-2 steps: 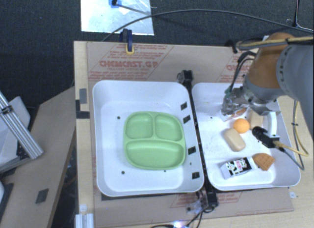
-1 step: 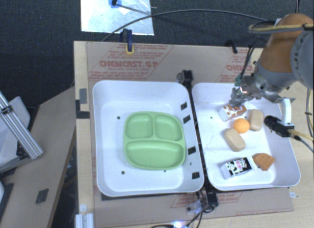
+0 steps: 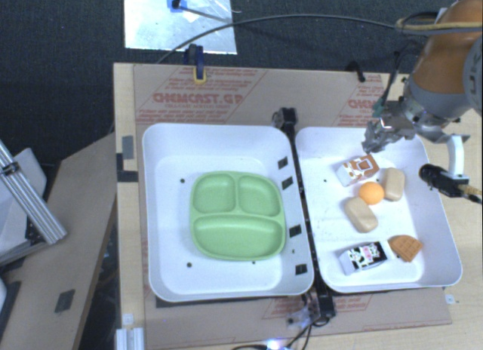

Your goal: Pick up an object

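Observation:
My gripper (image 3: 373, 143) hangs over the far part of the right bin (image 3: 324, 213), just above and behind a small white and orange carton (image 3: 358, 169). Nothing shows between its fingers. Near the carton lie an orange ball (image 3: 370, 192), a tan oblong piece (image 3: 393, 184) and a larger tan oblong piece (image 3: 361, 214). Toward the near edge sit a black and white carton (image 3: 363, 256) and a brown waffle-like piece (image 3: 406, 247).
The left bin (image 3: 166, 190) holds a green divided plate (image 3: 238, 215). A black divider with clips (image 3: 296, 190) runs between the two bins. Cardboard (image 3: 226, 92) lies under both bins.

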`<control>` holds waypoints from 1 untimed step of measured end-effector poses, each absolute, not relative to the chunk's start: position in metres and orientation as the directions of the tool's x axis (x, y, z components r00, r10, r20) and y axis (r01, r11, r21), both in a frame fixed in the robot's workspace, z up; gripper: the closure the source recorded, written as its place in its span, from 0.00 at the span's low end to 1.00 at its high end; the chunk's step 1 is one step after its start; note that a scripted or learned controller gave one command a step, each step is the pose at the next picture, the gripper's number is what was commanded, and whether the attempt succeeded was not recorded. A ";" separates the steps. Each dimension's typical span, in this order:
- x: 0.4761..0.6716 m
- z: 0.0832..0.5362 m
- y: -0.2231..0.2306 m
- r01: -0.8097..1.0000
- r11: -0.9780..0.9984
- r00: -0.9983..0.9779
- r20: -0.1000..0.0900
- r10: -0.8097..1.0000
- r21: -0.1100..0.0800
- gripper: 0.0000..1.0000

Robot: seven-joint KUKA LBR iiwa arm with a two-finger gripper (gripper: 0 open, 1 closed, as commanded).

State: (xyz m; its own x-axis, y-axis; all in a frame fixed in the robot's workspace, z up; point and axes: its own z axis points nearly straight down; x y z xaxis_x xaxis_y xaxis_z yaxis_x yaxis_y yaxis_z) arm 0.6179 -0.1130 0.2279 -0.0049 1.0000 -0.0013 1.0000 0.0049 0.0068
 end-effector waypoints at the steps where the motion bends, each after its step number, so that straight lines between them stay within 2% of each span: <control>1: 0.619 0.223 -0.113 1.000 0.005 -0.005 -0.001 1.000 0.003 1.00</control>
